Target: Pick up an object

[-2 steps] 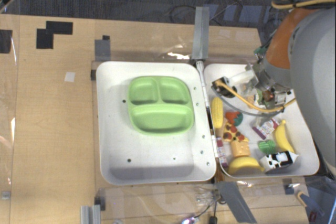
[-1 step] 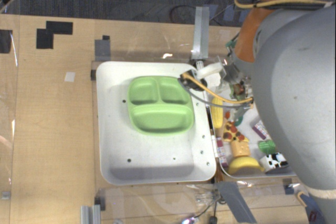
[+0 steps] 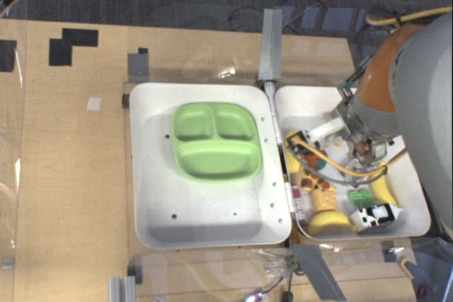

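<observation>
Nearest the camera, a yellow banana (image 3: pixel 330 222) lies in the right bin (image 3: pixel 417 212): judged light, smooth, best pinched mid-length. Gripper (image 3: pixel 364 147) hovers beyond it; its state cannot be told.

Jumbled small objects (image 3: pixel 333 194) in right bin (image 3: pixel 417 219)
</observation>
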`<act>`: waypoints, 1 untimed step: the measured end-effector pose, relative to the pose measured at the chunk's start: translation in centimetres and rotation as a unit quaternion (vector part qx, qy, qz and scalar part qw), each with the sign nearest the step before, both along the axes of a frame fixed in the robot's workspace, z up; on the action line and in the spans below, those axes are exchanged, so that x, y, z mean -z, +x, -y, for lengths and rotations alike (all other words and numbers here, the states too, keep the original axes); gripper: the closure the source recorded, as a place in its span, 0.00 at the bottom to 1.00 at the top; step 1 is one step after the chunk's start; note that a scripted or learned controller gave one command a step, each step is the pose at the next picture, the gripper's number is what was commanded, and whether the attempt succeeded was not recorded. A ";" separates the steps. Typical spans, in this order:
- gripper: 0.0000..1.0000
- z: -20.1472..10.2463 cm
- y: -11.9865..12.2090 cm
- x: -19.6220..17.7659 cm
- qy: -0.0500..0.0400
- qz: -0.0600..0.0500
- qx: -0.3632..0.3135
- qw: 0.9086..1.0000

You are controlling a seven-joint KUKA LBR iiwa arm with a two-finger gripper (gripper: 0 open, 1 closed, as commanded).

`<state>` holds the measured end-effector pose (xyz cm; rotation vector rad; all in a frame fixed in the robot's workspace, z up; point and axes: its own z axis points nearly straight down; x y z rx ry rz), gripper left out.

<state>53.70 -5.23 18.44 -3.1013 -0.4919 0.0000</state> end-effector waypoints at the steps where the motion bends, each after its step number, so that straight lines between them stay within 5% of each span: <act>1: 0.00 -6.7 8.9 0.0 0.001 0.001 0.049 0.999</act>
